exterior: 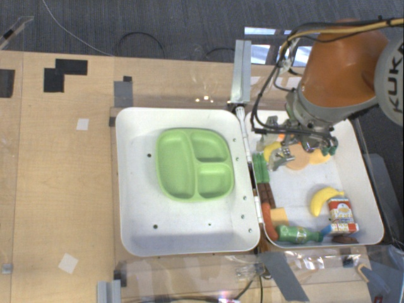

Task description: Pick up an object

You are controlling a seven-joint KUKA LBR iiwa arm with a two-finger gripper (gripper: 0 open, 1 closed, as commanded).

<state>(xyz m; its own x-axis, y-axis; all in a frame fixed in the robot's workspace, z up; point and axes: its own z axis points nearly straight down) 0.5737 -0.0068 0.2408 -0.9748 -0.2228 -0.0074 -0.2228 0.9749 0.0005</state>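
The gripper (287, 151) hangs low over the far left part of the right bin (369, 188), its tip touching or just above a yellow and orange toy piece (302, 158); whether anything sits between its fingers cannot be told. On the arm (353, 62), white letters "KU" show at the right edge. Near the bin's front right corner lie a toy banana (324, 199) and a small carton with a red label (339, 213), its writing unreadable. A green bottle (295, 233) lies along the front edge. The left bin (136, 232) carries a green divided plate (192, 164).
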